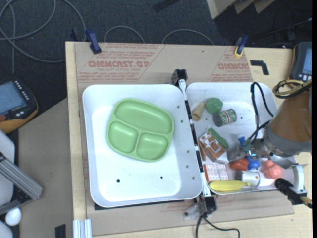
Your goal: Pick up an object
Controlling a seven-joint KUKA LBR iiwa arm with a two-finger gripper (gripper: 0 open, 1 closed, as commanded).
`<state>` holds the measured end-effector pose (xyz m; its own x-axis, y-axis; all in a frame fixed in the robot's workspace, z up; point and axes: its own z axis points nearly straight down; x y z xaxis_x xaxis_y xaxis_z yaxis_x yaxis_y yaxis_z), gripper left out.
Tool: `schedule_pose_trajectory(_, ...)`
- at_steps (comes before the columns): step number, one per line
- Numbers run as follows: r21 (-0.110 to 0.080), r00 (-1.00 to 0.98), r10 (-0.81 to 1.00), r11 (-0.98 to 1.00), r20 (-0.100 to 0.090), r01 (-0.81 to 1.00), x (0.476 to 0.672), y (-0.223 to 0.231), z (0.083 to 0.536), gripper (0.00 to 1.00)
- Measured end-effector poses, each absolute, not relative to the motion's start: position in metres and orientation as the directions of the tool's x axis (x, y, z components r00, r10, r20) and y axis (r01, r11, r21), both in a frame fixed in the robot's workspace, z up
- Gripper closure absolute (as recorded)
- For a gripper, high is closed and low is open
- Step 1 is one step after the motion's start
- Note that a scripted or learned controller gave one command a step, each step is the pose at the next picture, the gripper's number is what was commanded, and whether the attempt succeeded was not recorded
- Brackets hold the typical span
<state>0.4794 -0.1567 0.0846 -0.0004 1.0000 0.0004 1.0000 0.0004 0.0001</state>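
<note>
Gripper [249,158] low in right bin [237,89], at its 5 o'clock corner; grip state can't be told, wrist blocks it. Nearest targets: red piece [238,163] and white tube [249,177], crowded. Better to settle on one item, descend straight, avoid nudging banana [227,185] at 6 o'clock.

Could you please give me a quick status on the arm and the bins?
Arm low over right bin, gripper hidden beneath it. Toys crowded there: yellow banana, green ball, small can. Green divided plate in left bin.
</note>
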Motion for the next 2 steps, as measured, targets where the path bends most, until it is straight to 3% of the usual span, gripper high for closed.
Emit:
schedule_pose_trajectory(1, 0.012, 0.001, 1.0, -0.001, -0.004, 1.0, 0.483, -0.157, 0.096, 1.0)
schedule_pose_trajectory(2, 0.001, -0.002, 1.0, 0.002, 0.0, 1.0, 0.494, -0.081, 0.185, 1.0)
